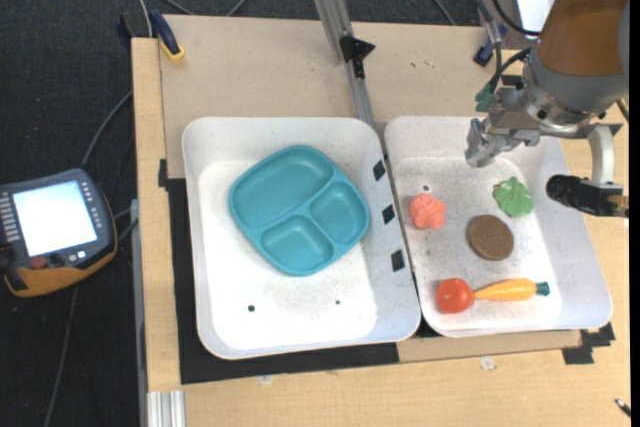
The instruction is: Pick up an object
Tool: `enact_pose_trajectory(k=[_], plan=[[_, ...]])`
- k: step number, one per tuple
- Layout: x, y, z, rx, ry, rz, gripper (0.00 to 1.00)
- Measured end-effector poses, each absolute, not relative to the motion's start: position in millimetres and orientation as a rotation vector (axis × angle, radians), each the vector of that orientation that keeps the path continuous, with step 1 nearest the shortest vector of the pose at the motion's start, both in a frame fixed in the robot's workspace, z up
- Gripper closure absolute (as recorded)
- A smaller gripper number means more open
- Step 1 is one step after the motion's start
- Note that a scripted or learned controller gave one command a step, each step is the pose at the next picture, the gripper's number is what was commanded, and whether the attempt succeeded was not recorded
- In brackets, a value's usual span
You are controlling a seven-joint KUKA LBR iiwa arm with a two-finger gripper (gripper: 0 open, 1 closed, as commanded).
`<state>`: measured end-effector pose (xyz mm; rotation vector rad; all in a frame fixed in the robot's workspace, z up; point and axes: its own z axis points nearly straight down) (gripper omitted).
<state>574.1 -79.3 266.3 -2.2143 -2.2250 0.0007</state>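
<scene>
We saw the gripper [483, 152] hovering over the right bin [590, 300]'s far end; we could not tell its opening. The green toy [513, 197] lay just beside it.

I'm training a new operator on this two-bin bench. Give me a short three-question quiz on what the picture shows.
1. True or false: the teal divided plate lies in the left bin.
2. Which item lies nearest the gripper? A) green toy B) carrot C) tomato
3. Fill in: between the pink toy and the carrot lies a brown ____.

Key: 1 true; 2 A; 3 disc.
</scene>
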Motion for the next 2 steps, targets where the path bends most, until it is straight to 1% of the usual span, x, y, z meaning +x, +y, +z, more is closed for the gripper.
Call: enact_pose_trajectory(k=[1,2], plan=[[600.4,-25,250,-2.216,-2.228,-0.003,1.0],[614.2,30,249,-2.215,-2.229,-0.004,1.0]])
